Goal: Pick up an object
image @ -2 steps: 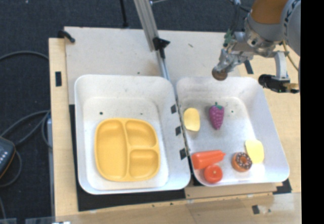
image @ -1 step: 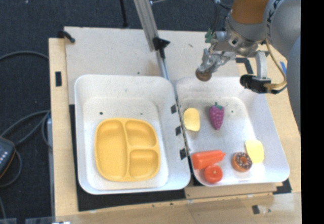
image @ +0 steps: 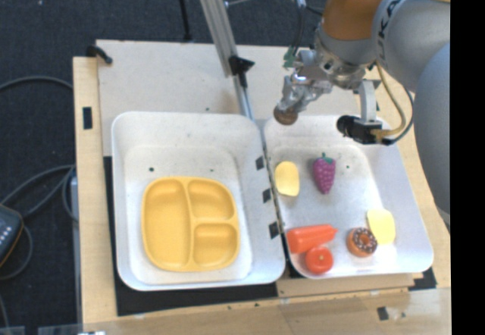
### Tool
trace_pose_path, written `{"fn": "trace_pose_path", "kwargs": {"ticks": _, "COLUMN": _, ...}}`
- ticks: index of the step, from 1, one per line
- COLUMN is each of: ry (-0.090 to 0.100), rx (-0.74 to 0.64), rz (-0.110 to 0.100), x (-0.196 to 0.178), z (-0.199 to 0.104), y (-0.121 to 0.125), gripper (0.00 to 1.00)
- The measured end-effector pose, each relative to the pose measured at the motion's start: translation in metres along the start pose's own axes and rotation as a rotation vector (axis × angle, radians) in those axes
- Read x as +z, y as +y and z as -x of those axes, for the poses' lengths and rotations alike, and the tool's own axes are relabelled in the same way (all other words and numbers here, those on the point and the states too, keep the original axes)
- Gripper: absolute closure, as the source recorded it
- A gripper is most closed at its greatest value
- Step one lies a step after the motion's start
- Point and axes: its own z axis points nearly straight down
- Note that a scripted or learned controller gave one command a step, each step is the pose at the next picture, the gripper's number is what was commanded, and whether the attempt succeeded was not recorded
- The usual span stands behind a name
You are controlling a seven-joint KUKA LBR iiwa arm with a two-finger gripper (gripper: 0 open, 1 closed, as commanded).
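Toys lie in the right bin (image: 413, 205): yellow piece (image: 287, 178), carrot (image: 311, 235), tomato (image: 319, 260), grapes (image: 324, 173), donut (image: 362, 242). A yellow tray (image: 191, 221) sits in the left bin (image: 129, 174). The claw (image: 287, 113) hangs above, clamped on a small brown object (image: 285, 116).

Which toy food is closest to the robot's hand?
The pale yellow piece beside the purple grapes, just under the gripper. The carrot, tomato and donut lie farther off.

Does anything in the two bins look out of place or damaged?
Nothing stands out. The yellow tray lies flat in the left bin; the toy foods sit apart in the right bin, none spilled over.
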Motion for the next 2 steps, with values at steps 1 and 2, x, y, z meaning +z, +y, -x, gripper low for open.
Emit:
{"fn": "trace_pose_path", "kwargs": {"ticks": 1, "ry": 0.0, "rx": 0.0, "rz": -0.001, "x": 0.011, "z": -0.042, "y": -0.009, "gripper": 1.0}}
{"fn": "trace_pose_path", "kwargs": {"ticks": 2, "ry": 0.0, "rx": 0.0, "rz": -0.001, "x": 0.024, "z": -0.087, "y": -0.023, "gripper": 1.0}}
